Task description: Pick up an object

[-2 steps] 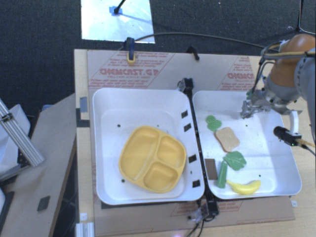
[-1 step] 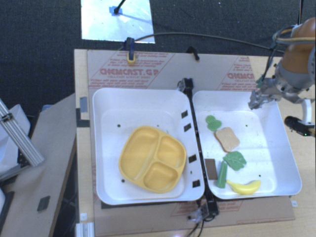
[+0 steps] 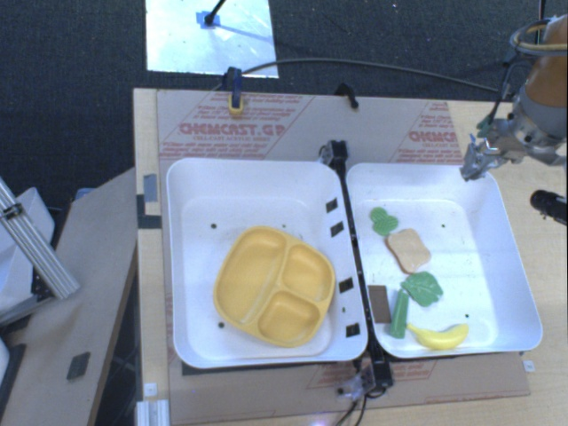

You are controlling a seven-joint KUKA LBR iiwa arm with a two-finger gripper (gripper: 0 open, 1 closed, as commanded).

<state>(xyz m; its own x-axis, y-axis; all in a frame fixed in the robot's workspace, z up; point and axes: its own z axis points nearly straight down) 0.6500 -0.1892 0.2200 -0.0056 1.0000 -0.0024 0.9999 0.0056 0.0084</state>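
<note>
The right bin (image 3: 497, 238) holds several toy foods. A small green piece (image 3: 383, 222) lies near its left wall, with a tan bread slice (image 3: 409, 249) just below it. Lower down sit a green leaf (image 3: 422, 287), a green stick (image 3: 399, 314), a brown block (image 3: 379, 303) and a yellow banana (image 3: 437, 335). My gripper (image 3: 477, 161) hangs above the bin's far right rim, well away from the foods, with nothing visible in it.
The left bin (image 3: 195, 202) contains a yellow divided tray (image 3: 275, 285). A black clip strip (image 3: 344, 238) runs between the bins. A cable crosses the cardboard behind them. A metal rail (image 3: 31, 242) leans at the far left.
</note>
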